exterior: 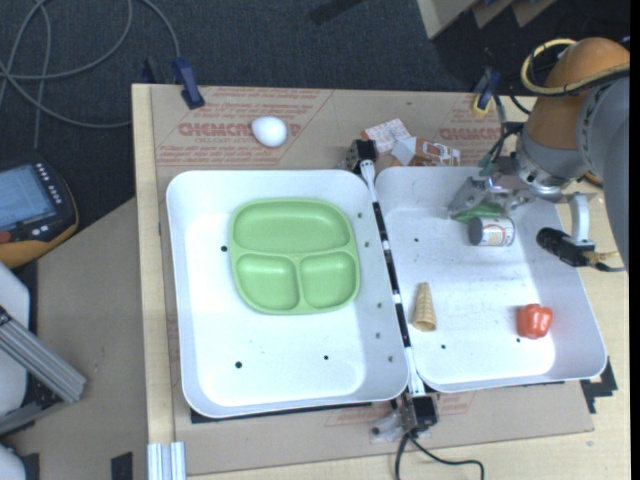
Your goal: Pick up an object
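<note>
Left bin (200, 298): holds green divided tray (295, 255).
Right bin (480, 353): holds can, cone, red pepper.
Gripper (487, 206): low over can; finger opening and grasp impossible to tell.
Can (492, 232): on its side, upper middle.
Cone (425, 307): near left wall.
Pepper (534, 320): lower right.

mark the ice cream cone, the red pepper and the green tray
ice cream cone (426, 307): camera view, mid-cone.
red pepper (534, 321): camera view, centre of its body.
green tray (294, 227): camera view, floor of its large top compartment.
</note>
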You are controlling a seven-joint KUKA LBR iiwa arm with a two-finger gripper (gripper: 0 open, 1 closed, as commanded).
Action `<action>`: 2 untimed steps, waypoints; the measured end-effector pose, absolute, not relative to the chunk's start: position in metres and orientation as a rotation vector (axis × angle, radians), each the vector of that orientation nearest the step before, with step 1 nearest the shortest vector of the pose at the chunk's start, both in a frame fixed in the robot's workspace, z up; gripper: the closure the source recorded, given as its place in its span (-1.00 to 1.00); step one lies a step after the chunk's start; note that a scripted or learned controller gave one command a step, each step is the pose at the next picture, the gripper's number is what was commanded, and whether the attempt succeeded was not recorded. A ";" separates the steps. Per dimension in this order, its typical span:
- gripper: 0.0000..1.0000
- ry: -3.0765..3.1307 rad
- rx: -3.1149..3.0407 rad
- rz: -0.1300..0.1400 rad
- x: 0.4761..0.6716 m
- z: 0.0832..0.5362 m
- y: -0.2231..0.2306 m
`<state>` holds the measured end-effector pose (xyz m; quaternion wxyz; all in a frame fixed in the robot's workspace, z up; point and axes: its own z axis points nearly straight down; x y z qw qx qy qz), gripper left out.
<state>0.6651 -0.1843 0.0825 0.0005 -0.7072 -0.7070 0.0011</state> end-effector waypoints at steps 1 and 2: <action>1.00 -2.228 -2.225 -0.002 0.668 0.096 -0.184; 1.00 -2.220 -2.220 0.000 0.581 0.123 -0.125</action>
